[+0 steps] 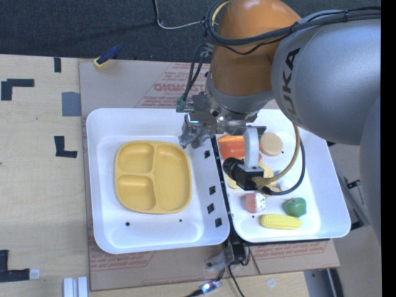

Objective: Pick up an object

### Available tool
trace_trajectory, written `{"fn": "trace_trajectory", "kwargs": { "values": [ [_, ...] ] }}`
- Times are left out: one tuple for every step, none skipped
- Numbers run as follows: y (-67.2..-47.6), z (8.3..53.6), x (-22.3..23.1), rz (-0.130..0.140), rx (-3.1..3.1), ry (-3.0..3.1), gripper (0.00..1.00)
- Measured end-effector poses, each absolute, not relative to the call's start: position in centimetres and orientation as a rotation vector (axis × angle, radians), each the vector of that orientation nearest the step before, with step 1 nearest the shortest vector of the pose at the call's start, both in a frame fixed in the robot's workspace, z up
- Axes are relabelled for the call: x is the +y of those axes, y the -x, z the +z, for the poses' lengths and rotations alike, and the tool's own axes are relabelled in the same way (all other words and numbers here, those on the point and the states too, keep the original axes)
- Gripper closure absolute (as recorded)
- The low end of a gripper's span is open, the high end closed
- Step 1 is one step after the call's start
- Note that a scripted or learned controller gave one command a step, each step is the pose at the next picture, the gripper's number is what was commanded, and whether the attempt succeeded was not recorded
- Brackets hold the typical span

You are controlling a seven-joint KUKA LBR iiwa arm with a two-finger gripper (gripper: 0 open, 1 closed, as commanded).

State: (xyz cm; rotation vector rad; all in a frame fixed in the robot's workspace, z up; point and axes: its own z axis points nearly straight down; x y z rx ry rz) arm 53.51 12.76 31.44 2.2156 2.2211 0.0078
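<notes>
My gripper [193, 133] hangs over the far right corner of the left bin [102, 166], close to the divider between the two bins. Nothing shows in it. Just right of it, in the right bin [331, 184], lies an orange block [231, 146], with a beige round piece [271, 144] beside that. Nearer the front of that bin are a small pink and white piece [253, 202], a green pepper [295, 206] and a yellow corn cob [279, 222]. The arm's wide body hides the far part of the right bin.
A yellow divided plate [153, 176] takes up the middle of the left bin. A blue and yellow clip [107, 55] lies on the bench beyond the bins. Cardboard shows under both bins.
</notes>
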Motion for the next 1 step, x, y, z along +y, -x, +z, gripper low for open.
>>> {"fn": "trace_trajectory", "kwargs": {
  "values": [
    [-53.21,32.03,12.83,-0.005,2.228,-2.218,1.0]
  ]
}}
